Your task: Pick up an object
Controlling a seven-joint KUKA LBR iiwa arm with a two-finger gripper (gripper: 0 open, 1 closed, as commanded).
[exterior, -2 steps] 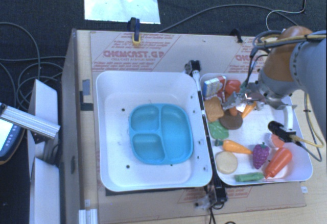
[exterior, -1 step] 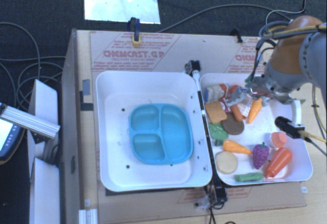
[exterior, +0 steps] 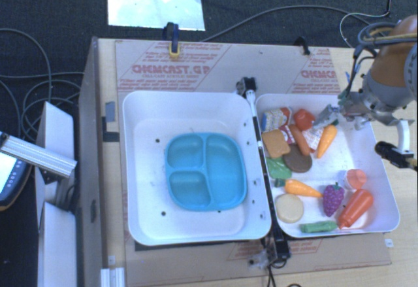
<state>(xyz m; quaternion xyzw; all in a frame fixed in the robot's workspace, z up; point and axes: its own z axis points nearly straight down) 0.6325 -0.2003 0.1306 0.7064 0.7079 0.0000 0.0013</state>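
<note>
Two-finger gripper (exterior: 328, 117) poised at small orange plastic carrot (exterior: 326, 140); finger state impossible to tell. Probably light, rigid, slippery. Best pinched across thick middle.

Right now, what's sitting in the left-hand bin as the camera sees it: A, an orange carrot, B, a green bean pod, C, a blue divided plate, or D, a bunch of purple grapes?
C: the blue divided plate lies alone in the left bin, while the grapes, carrot and other toy foods are in the right bin.
</note>
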